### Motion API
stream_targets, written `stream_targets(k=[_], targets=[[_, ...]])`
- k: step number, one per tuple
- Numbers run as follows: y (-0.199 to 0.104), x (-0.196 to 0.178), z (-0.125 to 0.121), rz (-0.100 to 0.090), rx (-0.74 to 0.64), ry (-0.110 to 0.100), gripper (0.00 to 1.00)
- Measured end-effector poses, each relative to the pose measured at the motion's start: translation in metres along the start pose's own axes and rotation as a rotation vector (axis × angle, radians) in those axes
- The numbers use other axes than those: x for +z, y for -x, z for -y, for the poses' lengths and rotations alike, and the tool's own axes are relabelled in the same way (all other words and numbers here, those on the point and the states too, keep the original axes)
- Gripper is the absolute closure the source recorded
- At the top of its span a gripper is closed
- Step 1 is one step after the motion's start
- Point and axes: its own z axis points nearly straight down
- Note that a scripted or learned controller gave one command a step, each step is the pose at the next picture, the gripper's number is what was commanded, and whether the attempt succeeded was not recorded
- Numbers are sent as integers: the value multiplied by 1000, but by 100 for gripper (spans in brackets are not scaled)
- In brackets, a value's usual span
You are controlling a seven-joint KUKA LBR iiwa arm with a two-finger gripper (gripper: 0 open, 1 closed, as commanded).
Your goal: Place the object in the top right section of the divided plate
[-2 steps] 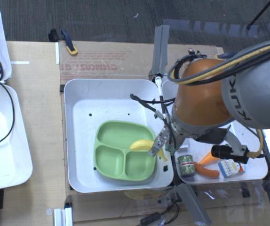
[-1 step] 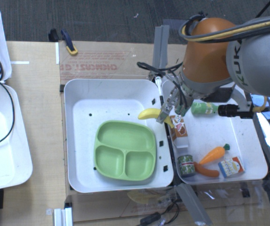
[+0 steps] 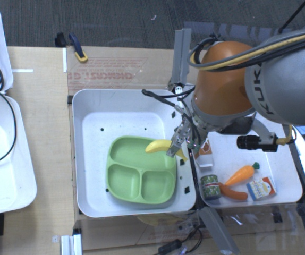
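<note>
White bin (image 3: 89,142) holds green plate (image 3: 142,177); fingers (image 3: 175,149) grasping banana (image 3: 158,146); carrot (image 3: 241,175) aside.

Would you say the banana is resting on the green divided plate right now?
Touching. In the camera view the banana lies across the top right rim of the green divided plate, with the gripper at its right end.

— What do we count at the frame's centre? 
— One green divided plate (image 3: 141,177) and one banana (image 3: 159,146).
— And at lower right? 
— We count one carrot (image 3: 239,175), one sausage (image 3: 233,194), one small carton (image 3: 261,188), one jar (image 3: 210,187). Two white bins (image 3: 86,142) in all.
</note>
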Motion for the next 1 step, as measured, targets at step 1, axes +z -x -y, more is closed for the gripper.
stream_targets(k=[1], targets=[[12, 0, -20, 1, 12, 1, 100]])
